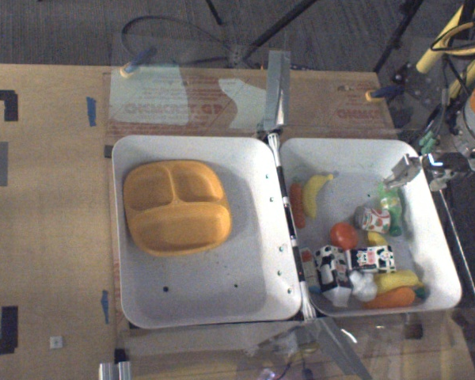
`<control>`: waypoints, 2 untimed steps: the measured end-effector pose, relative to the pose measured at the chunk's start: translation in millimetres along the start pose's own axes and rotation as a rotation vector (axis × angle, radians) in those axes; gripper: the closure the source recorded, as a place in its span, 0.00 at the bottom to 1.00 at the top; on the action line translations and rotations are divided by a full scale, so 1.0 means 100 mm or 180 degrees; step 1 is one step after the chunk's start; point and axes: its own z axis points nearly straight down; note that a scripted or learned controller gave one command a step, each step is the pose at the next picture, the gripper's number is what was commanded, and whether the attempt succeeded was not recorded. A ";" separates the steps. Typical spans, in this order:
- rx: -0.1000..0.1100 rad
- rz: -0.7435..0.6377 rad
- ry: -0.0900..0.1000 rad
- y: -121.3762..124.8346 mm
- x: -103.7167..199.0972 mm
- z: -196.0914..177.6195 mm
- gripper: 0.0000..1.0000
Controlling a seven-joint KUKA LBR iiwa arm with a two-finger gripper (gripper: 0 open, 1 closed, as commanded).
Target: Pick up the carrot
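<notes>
**Desk:** Where is the gripper?

**Operator:** I see the gripper point(416, 170) over the far right part of the right bin point(441, 244), just inside its right wall. I cannot tell from this slant whether it is open or closed. I see nothing held in it.

**Desk:** And the carrot?

**Operator:** The carrot point(392, 298) is well apart from the gripper, toward the near wall of the same bin and a little to the gripper's left in my view. It lies flat along that wall, with its green end pointing to the right.

**Desk:** What crowds it?

**Operator:** A yellow piece point(399, 279) lies against its far side, between it and the gripper. A white lump point(362, 287) touches its left end. Farther toward the gripper I have two cow-print cartons point(371, 257), then a red tomato point(343, 235) and a small can point(373, 219). A green item point(391, 204) is the nearest thing to the gripper, just below it in my view.

**Desk:** Anything else?

**Operator:** Off to the gripper's left, by the divider, a banana point(317, 191) lies beside an orange-red long piece point(298, 204). Beyond that, the left bin point(198, 291) holds an orange divided plate point(176, 207).
</notes>
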 end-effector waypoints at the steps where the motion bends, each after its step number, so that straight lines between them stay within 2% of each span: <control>1: -0.0015 -0.0289 -0.0002 0.27 0.31 1.76 0.00; 2: -0.0017 0.0609 -0.0004 -0.46 0.40 1.76 0.00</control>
